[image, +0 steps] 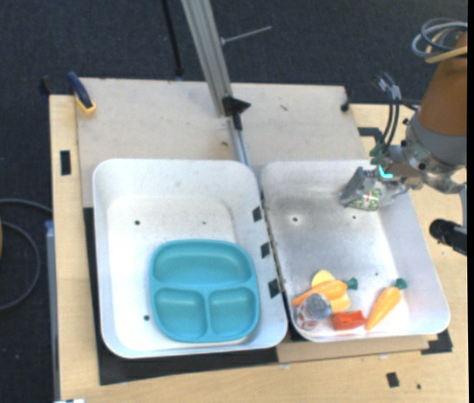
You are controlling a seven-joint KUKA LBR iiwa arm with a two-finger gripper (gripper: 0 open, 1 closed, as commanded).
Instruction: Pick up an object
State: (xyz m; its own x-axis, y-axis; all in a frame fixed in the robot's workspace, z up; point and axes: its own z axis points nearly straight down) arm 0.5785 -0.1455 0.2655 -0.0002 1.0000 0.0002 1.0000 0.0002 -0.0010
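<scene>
Fingers: I cannot tell from my feed whether they are spread or closed; the gripper point(365, 193) reads as a blurred grey-green mass over the upper part of the right bin point(329, 225), hanging near that bin's far right wall, with nothing I can make out between its tips. Arm point(439, 116) comes in from the right, orange band high by the frame edge. Candidate objects sit well apart from the tool, crowded into the near corner of the same bin: a yellow piece point(328, 284), an orange carrot-shaped toy point(385, 306), a red piece point(348, 320) and a greyish rounded item point(313, 309), several touching or overlapping. Left bin point(136, 191) holds a teal divided tray point(205, 290), lying flat. My judgement: no grasp yet, approach pending. Risks as I see them: the pile is tight, so a descent could land on two items at once and squeeze one out sideways; the carrot lies close to the bin's sloped wall, where a finger may strike the rim; closing where the tool hangs now would catch nothing.
</scene>
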